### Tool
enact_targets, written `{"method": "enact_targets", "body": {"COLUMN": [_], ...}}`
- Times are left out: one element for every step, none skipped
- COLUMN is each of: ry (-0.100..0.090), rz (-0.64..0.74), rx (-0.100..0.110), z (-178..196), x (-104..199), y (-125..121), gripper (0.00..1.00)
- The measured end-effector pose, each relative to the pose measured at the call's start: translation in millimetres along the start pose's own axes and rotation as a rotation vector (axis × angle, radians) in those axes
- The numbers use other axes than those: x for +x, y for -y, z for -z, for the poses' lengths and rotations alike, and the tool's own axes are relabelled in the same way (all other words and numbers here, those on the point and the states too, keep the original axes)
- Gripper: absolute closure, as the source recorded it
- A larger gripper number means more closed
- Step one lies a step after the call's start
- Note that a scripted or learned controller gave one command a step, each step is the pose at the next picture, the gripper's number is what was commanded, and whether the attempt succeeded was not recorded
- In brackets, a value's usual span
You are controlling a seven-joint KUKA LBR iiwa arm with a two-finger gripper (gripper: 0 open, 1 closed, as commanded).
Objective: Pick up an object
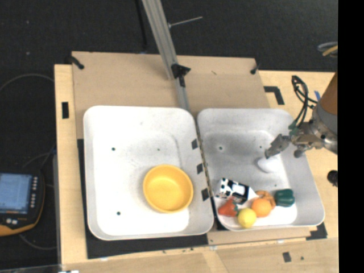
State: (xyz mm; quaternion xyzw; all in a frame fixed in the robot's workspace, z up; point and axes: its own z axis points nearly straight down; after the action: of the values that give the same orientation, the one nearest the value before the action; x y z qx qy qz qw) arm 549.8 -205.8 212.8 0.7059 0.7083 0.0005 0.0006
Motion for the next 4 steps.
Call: {"method": "enact_targets", "body": {"ry": [0.0, 0.001, 0.003, 0.003], "rz": [0.0, -0.003, -0.004, -0.008], "rx": [0.0, 0.007, 0.001, -0.005], "z": [0.0, -62.6, -113.6, -100.4], "x": [0.1, 0.8, -0.6, -1.4], "y": [-0.1, 4.6, 4.6, 2.9], "gripper": [0.0, 0.0, 0.0, 1.0]}}
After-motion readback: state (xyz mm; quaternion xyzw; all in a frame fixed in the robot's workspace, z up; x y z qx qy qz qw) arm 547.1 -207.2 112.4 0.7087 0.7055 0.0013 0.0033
